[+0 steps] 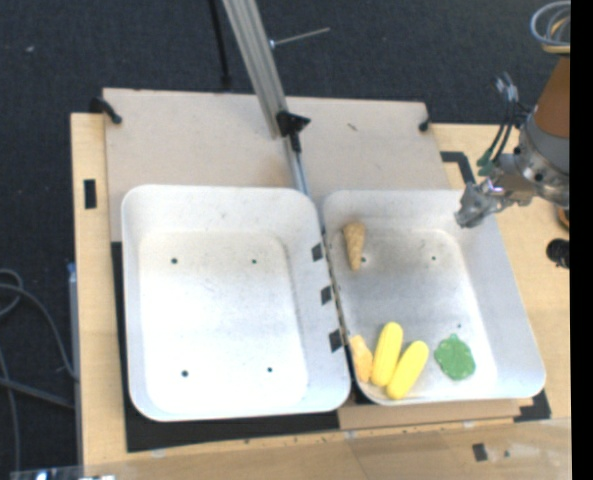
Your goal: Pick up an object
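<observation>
Over the right bin's (496, 298) far right corner the gripper (473, 211) hangs, finger state unclear; yellow pieces (396, 356) and green lump (455, 358) crowd the near edge, risking a wall clip.

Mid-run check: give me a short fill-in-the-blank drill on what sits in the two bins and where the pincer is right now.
1. The two yellow banana-shaped pieces lie in the ____ white bin.
2. The round lumpy object beside them is ____ in colour.
3. The small tan cone-shaped object lies near that bin's ____ wall.
4. The pincer hangs over that bin's far ____ corner.

Missing words: right; green; left; right
</observation>
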Available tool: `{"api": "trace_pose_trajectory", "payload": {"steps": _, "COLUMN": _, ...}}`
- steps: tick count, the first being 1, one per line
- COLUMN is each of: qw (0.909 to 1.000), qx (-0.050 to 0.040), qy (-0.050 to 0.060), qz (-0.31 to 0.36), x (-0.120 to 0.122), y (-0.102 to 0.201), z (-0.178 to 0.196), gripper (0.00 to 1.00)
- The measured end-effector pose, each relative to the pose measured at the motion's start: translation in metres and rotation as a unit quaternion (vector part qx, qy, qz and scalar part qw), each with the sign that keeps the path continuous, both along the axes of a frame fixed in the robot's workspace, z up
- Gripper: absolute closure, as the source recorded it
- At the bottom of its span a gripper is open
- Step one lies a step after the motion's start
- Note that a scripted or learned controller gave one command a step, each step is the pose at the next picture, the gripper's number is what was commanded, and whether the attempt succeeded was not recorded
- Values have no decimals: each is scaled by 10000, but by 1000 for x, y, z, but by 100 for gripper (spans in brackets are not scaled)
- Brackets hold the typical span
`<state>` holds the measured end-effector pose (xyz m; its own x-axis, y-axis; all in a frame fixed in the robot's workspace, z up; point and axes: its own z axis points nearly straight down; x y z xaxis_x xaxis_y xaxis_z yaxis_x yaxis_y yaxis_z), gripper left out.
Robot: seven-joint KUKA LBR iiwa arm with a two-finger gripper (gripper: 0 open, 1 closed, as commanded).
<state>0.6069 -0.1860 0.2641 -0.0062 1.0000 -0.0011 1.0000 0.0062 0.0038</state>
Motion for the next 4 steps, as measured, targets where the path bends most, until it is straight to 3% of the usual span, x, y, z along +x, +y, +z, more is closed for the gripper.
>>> {"api": "trace_pose_trajectory", "payload": {"steps": 1, "qw": 10000, "qx": 11, "qy": 11, "qz": 1, "x": 3, "y": 53, "z": 8, "gripper": 100}}
{"api": "trace_pose_trajectory", "payload": {"steps": 4, "qw": 10000, "qx": 10, "qy": 29, "qz": 1, "x": 1, "y": 216, "z": -18, "gripper": 100}}
